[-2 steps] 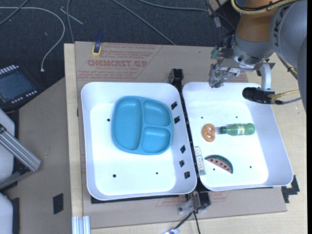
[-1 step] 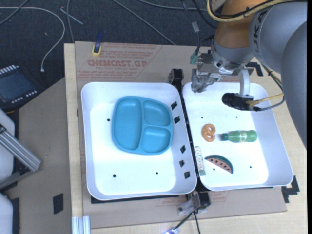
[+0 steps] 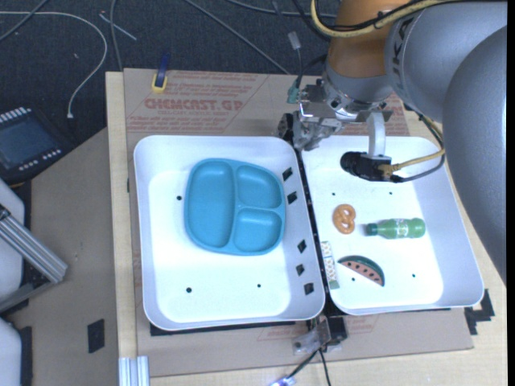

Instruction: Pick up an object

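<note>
In the right bin (image 3: 451, 240) lie three small things. A brown pretzel (image 3: 344, 218) rests near the bin's left wall. Just to its right a green bottle (image 3: 396, 229) lies on its side. A watermelon slice (image 3: 362, 270) sits nearer the front. A blue divided plate (image 3: 233, 206) lies flat in the left bin (image 3: 161, 240). My gripper (image 3: 309, 132) hangs over the far end of the wall between the two bins, well behind the pretzel and apart from every object. Nothing shows between its tips.
The arm's grey body and orange band (image 3: 366, 22) cover the back right of the bench. A cardboard sheet (image 3: 209, 95) lies behind the bins. Loose cables (image 3: 96, 30) run across the dark floor at the back left.
</note>
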Controlling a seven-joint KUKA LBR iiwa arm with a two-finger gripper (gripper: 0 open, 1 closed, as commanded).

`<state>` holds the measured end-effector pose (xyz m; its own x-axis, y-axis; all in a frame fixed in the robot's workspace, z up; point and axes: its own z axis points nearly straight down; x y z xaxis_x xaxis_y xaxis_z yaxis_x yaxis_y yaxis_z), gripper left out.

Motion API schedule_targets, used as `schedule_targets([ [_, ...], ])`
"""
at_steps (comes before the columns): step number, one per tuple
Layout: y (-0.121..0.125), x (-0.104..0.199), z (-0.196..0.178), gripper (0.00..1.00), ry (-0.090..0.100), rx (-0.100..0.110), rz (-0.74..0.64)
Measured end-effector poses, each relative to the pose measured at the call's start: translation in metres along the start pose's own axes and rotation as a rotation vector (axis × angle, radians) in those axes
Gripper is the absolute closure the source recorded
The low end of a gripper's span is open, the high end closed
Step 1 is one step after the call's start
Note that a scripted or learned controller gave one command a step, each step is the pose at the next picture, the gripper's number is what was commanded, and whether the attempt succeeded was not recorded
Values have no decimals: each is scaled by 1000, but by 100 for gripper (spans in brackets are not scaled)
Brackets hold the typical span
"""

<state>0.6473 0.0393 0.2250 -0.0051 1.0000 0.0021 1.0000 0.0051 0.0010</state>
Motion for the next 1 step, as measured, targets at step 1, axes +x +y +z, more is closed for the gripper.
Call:
schedule_targets([
  [1,-12,51,5,100,0,4,0],
])
